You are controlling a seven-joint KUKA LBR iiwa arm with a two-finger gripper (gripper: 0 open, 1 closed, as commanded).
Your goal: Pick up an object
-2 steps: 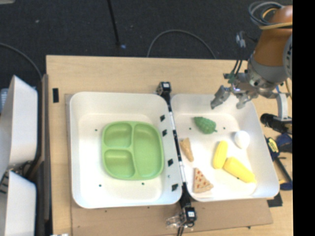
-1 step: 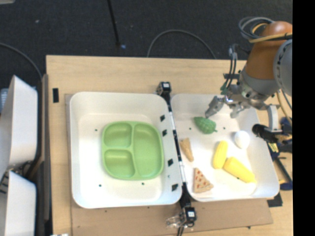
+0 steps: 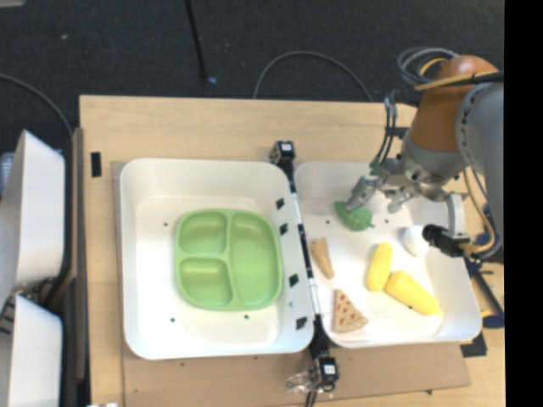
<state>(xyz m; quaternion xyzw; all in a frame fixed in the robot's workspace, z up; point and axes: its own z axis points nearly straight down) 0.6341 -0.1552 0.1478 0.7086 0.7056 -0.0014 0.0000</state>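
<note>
Left bin [image 3: 136, 227]: smooth green three-compartment plate [image 3: 228, 258]. Right bin [image 3: 458, 320]: tan wedge [image 3: 321, 257], pizza slice [image 3: 346, 311], bumpy green lump [image 3: 355, 216], two glossy yellow corn pieces [image 3: 379, 266]. Gripper [image 3: 379, 192] spread wide, unladen, one finger touching lump; arm angled in from right.

A grey, rounded metal arm segment [image 3: 484, 125] is seen at the right, capped by a glossy orange band [image 3: 441, 113]. Thin grey cables [image 3: 420, 60] are looped above the band. A silvery two-finger gripper [image 3: 379, 192] is mounted below it.
</note>
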